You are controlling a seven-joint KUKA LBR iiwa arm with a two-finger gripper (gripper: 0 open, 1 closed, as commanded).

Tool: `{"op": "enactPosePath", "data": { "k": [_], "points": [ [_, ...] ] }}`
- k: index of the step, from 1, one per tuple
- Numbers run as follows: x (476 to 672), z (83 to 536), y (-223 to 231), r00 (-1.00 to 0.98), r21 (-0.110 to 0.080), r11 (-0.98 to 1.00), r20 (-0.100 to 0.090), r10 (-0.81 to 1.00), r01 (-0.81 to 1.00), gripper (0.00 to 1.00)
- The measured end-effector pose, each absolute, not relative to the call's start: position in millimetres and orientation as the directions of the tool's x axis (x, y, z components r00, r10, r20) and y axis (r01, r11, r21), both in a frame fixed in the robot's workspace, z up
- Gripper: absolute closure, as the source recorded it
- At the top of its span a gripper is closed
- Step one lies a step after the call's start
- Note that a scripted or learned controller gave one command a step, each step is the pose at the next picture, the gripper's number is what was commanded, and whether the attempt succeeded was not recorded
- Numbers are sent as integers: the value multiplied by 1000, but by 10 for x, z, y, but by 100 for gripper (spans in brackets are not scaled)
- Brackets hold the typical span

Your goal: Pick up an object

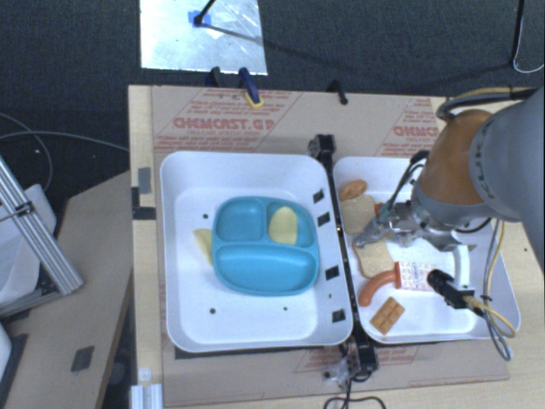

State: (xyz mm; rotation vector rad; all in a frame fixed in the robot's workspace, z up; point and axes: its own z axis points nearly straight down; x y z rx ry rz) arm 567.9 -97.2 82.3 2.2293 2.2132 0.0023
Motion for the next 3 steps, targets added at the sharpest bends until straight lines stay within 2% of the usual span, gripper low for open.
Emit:
{"op": "enactPosePath", "data": {
  "k": [1, 2, 3],
  "points": [
    [6071, 869, -1582, 0, 9, 0, -3, 1000, 1000, 0],
    [6030, 1902, -763, -10, 8, 10, 1, 1000, 1000, 0],
    [5524, 874, -947, 1, -7, -1, 2, 1000, 1000, 0]
  ]
}}
